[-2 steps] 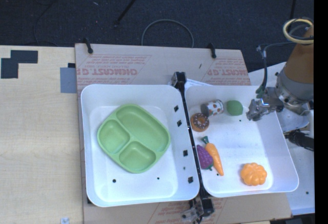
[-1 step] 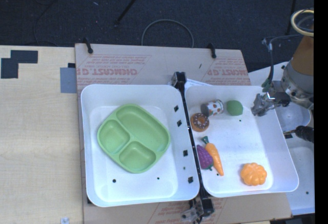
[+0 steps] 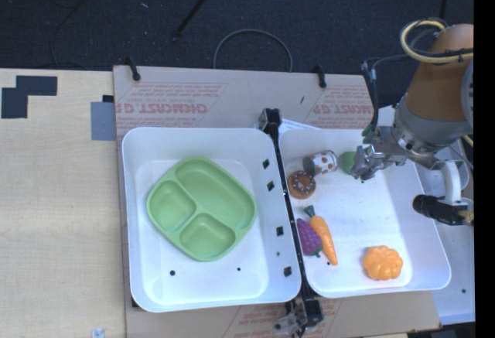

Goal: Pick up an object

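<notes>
a: if you start from the near rim of the right bin [image 3: 387, 291], what's there?

b: an orange pumpkin [image 3: 383, 262] by that rim, a carrot [image 3: 323, 238] and purple grapes [image 3: 308, 237] toward the divider, then a donut [image 3: 301, 184] and a small can [image 3: 323, 162] farther in.

a: and the gripper [image 3: 363, 165]?

b: at the far side, low beside something green [image 3: 348, 160] — i can't tell its grip state. the step looks like the approach; next it must close on that piece, then lift straight.
</notes>
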`<action>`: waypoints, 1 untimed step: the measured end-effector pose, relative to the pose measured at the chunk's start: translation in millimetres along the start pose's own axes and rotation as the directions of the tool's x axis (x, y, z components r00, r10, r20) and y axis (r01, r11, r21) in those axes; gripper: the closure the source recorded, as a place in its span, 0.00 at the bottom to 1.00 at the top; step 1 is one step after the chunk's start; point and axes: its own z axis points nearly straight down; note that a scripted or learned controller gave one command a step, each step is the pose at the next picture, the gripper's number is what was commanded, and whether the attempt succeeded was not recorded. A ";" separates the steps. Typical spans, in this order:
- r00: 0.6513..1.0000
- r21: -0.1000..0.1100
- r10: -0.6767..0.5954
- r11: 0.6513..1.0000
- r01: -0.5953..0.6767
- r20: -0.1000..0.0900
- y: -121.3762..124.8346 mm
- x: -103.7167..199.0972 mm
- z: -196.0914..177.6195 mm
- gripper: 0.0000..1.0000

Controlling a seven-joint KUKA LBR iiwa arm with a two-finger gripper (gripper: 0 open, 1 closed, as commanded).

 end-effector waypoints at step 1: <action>1.000 0.001 0.000 1.000 0.000 0.000 -11.0 53.6 6.6 1.00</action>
